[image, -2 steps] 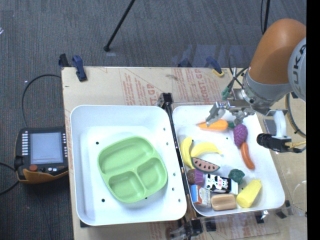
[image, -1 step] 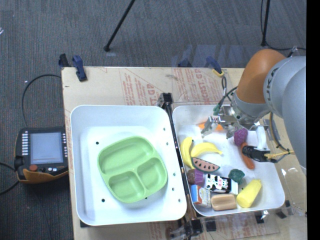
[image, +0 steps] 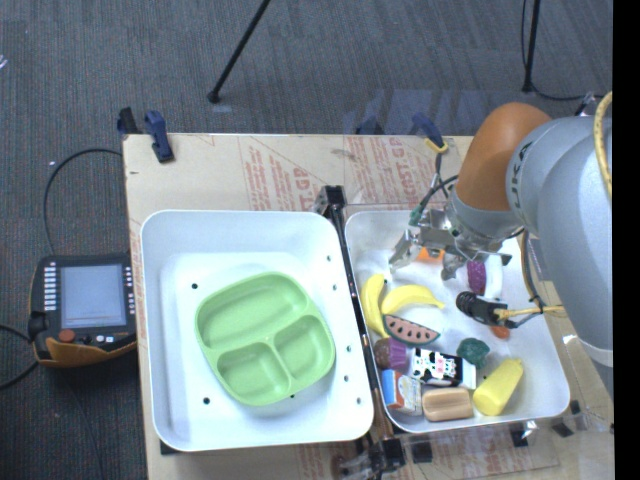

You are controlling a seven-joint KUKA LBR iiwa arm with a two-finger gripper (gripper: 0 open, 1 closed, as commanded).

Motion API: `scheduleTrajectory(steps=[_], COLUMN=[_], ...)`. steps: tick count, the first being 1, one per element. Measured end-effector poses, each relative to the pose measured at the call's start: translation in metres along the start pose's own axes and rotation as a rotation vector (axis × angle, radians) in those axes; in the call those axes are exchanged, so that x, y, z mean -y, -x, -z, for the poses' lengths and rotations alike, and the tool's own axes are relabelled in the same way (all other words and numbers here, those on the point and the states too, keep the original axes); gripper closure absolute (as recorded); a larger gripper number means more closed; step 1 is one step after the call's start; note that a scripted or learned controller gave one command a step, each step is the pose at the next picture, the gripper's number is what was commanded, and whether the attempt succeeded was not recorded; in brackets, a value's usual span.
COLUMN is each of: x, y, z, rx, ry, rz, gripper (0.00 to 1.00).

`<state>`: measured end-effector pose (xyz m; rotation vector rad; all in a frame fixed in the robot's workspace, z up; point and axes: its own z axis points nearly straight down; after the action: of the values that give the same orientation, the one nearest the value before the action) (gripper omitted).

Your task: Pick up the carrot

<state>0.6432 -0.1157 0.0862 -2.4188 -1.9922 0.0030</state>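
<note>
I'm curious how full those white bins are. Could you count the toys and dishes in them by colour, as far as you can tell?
Yellow: 2, bananas and a yellow block
Green: 2, plate and a dark green toy
Orange: 1, carrot, partly hidden by the gripper
Purple: 2, one by the gripper, one near the bananas
Red: 1, watermelon slice
Tan: 1, bread
Black-and-white: 1, carton
Total: 10; several other pieces are too small or hidden to name.

Carrot (image: 430, 254) mostly hidden under gripper (image: 432, 251); arm (image: 560, 198) cropped at right.

You see a dark grey carpet (image: 300, 58) around the bench (image: 260, 173), whose top is brown board printed with red marks. Thin tripod legs (image: 245, 43) stand on the carpet behind it. A handheld control pad (image: 85, 303) with a cable lies left of the bench.
</note>
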Motion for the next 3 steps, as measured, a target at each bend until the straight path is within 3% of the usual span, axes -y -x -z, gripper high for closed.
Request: scheduleTrajectory(steps=[1,2,3], x=[-0.013,-0.009,-0.014], y=[0.048,0.040,0.062], z=[0.003,0.001,0.001], rx=[-0.017,-0.005,-0.022], ry=[-0.002,-0.005,-0.031], rz=[-0.096,-0.365,-0.588], gripper=[0.00,0.00,0.00])
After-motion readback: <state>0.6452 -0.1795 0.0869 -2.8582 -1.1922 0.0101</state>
